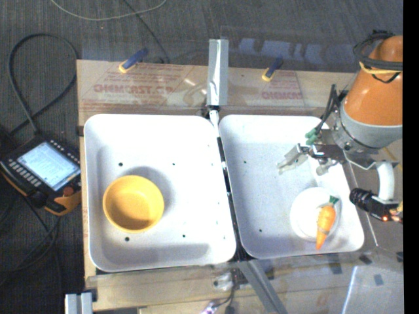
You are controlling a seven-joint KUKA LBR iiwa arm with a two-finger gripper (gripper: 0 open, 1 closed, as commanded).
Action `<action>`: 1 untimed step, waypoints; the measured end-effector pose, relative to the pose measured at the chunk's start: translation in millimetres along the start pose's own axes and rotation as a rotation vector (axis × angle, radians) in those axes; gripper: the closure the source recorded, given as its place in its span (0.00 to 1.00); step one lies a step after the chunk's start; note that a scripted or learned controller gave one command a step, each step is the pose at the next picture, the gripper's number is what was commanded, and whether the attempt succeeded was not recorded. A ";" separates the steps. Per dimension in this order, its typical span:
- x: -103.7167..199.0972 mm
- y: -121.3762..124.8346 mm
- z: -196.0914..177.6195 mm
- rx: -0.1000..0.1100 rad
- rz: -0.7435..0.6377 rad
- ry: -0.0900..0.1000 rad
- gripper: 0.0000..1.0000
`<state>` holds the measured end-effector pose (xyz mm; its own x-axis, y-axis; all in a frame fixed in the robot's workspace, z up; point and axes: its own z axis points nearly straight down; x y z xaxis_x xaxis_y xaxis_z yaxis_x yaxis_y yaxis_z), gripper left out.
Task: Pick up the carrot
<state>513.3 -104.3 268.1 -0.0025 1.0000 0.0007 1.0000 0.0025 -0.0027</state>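
Observation:
An orange carrot (325, 222) with a green top lies on a small white plate (305, 214) in the near right corner of the right bin (262, 175). My gripper (305, 161) hangs over the right bin's middle right, up and left of the carrot and apart from it. Its two fingers stand spread, one finger (289, 159) pointing left, with nothing between them.
A yellow bowl (133, 203) sits in the left bin (183, 149) toward its near left. A metal divider post (217, 74) rises between the bins at the back. A teach pendant (43, 169) lies left of the bench, with cables on the floor.

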 end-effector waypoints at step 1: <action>-77.2 -29.5 76.3 -0.001 -0.180 0.000 0.00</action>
<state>483.8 -181.5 191.8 -0.1815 0.9834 0.0011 0.9834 0.1815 -0.0015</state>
